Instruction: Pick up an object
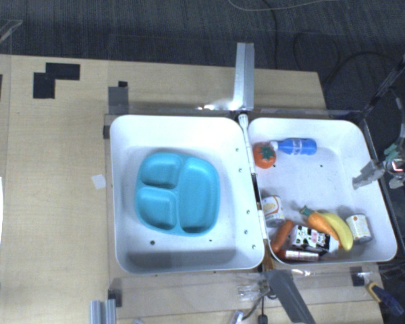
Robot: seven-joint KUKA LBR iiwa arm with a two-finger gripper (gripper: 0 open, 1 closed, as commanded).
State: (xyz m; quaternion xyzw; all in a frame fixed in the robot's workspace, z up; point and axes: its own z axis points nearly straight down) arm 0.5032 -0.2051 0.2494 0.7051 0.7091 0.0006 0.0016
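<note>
Partly, the gripper (pixel 374 172) is showing at the right bin's (pixel 337 130) edge, its opening impossible to judge. Objects are crowding the near corner: a banana (pixel 340 228) is overlapping a carrot (pixel 318 222).

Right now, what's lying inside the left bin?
A blue divided plate lies in the left bin, its three compartments bare. Whatever is under the plate is covered.
</note>
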